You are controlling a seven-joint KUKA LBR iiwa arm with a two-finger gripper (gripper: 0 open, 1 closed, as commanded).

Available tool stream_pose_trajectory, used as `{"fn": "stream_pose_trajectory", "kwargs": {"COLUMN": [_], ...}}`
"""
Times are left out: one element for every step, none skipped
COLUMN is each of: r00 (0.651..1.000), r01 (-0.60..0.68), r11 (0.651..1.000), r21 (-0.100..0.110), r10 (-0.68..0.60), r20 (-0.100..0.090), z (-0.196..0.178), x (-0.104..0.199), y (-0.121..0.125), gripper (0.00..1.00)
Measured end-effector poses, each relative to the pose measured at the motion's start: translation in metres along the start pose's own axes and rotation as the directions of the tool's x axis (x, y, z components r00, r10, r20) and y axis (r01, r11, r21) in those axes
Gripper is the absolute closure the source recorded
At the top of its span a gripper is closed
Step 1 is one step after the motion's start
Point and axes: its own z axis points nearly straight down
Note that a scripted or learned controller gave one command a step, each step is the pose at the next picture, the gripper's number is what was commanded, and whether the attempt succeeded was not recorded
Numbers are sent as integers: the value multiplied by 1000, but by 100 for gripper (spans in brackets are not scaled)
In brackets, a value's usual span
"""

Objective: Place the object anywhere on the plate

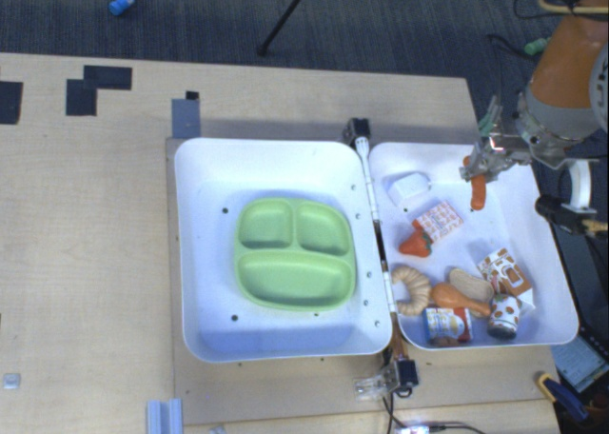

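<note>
The green divided plate [292, 253] lies in the middle of the left bin [205, 232]. My gripper [480, 170] hovers over the upper right part of the right bin [561, 299]. A small, long orange object [478, 195] hangs straight down from between its fingers, which are shut on its top end. The object sits above the bin floor, well to the right of the plate, with the bins' shared wall in between.
Several toy foods lie in the right bin: a white piece [409, 185], a checkered box [440, 220], a red wedge [416, 245], a tan pastry [411, 289], an orange drumstick [457, 297], a can [447, 325] and brown-white packs [506, 294]. A black clamp [358, 129] stands where the bins meet.
</note>
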Motion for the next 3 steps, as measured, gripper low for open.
{"fn": "stream_pose_trajectory", "kwargs": {"r00": [1000,1000,1000], "r01": [0,0,0], "r11": [1000,1000,1000], "r21": [0,0,0], "r10": [0,0,0], "r20": [0,0,0], "z": [0,0,0], "x": [0,0,0], "y": [0,0,0], "gripper": [0,0,0]}}
